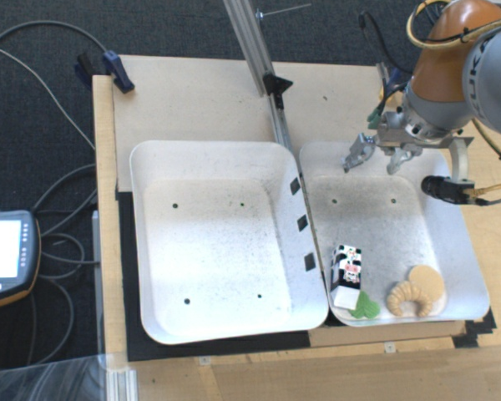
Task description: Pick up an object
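Observation:
My gripper point(376, 159) hangs over the far edge of the right bin point(451, 224), its two fingers spread apart with nothing between them, so it is open. Well below it, near the right bin's front edge, lie three things. A small black-and-white carton with a cow pattern point(347, 274) lies by the bin's left wall. A green piece point(366, 307) touches the carton's front end. To their right rests a tan croissant-shaped object point(416, 291).
The left bin point(150, 224) sits beside the right one, separated by a ridge with black clips point(302, 222). A metal rail point(252, 44) slants down from the top to the bins' junction. A handheld pendant point(7, 253) lies off the bench at left.

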Robot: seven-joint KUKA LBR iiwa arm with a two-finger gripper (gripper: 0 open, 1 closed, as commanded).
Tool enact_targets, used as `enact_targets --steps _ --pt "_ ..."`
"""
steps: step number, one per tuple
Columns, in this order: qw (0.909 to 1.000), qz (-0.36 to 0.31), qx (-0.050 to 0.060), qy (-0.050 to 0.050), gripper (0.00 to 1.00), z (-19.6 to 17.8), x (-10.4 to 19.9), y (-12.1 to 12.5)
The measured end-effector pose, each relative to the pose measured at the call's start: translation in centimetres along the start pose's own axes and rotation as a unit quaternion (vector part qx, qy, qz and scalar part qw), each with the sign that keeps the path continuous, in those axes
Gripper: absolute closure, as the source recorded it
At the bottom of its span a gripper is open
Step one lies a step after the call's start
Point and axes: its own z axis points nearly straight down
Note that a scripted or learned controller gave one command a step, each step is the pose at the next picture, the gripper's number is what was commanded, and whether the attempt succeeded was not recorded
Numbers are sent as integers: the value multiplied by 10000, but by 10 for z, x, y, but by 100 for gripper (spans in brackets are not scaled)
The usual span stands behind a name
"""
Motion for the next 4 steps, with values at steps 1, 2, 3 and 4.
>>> enact_targets --steps 1,2,3,4 --pt "10000 -1 -2 3 0 54 9 -7" --pt "10000 -1 -12 -1 0 85 10 -7" --pt "10000 0 -40 2 100 71 10 -6" --pt "10000 -11 -77 -9 100 23 18 1"
